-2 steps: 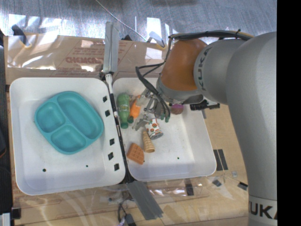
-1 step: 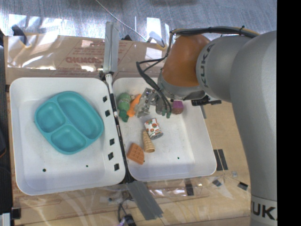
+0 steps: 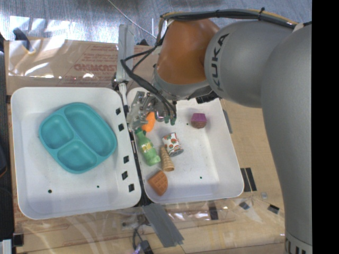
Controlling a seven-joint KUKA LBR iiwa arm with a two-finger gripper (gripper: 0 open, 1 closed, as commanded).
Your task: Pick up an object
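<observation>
The claw (image 3: pixel 144 109) hangs low over the far left corner of the right bin (image 3: pixel 217 165), right above a small orange piece (image 3: pixel 150 122). Whether it is open, closed or gripping anything cannot be told here; the metal parts blur together. The orange piece lies at the claw's tip, seemingly touching it, but it is not clearly clamped. Just nearer lie a green bottle (image 3: pixel 146 148), a small printed can (image 3: pixel 172 144), an ice-cream cone (image 3: pixel 167 160) and a waffle-like wedge (image 3: pixel 158 182); a purple lump (image 3: pixel 198 120) sits apart to the right. The left bin (image 3: pixel 32 192) holds a teal divided plate (image 3: pixel 78 136). Judging by this, the pick is at the reaching stage: nothing visibly lifted, so grasp and lift remain.
</observation>
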